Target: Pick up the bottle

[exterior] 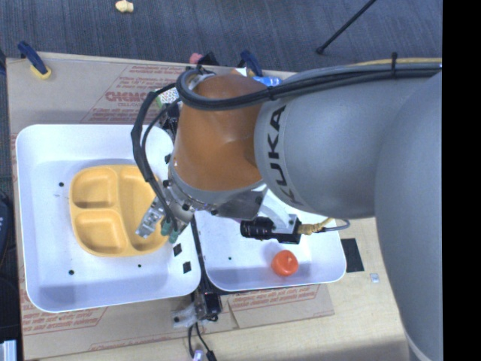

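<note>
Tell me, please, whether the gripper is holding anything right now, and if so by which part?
It cannot be told: the gripper sits low over the yellow tray's right edge, and no bottle shows between its tips.

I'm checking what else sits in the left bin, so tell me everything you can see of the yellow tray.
The yellow tray is a rounded, matte, plastic-looking dish with raised dividers forming compartments; two on its left show, one above the other. It lies flat, open side up, on the left bin floor. The end effector hangs over its right edge, hiding part of that side; contact can't be judged.
</note>
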Available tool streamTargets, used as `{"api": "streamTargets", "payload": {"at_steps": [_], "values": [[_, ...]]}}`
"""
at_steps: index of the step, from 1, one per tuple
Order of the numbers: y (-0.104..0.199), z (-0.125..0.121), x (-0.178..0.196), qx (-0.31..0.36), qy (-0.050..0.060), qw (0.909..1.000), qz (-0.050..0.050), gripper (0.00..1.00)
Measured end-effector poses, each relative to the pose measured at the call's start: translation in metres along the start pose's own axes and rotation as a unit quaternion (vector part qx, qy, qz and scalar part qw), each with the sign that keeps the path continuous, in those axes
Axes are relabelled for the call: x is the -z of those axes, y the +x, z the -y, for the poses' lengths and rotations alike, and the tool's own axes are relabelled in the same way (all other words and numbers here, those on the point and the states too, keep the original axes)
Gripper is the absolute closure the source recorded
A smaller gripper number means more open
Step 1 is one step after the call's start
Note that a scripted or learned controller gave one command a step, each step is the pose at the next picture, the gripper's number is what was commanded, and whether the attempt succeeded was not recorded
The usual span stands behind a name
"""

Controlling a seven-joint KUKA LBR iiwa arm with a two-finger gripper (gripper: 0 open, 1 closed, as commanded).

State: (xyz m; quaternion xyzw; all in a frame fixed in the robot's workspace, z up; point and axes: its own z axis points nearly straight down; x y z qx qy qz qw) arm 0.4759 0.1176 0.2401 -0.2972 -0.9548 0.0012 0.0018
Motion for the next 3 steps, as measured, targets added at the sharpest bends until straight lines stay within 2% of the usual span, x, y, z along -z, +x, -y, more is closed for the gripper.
{"api": "streamTargets", "payload": {"at_steps": [1,2,3], "values": [[-0.031,0.044,0.064,0.096,-0.001,0.9954,0.002,1.0],[-0.021,0.03,-0.049,0.25,0.0,0.9682,0.0,1.0],[-0.036,0.051,0.045,0.24,-0.001,0.9708,0.003,1.0]]}}
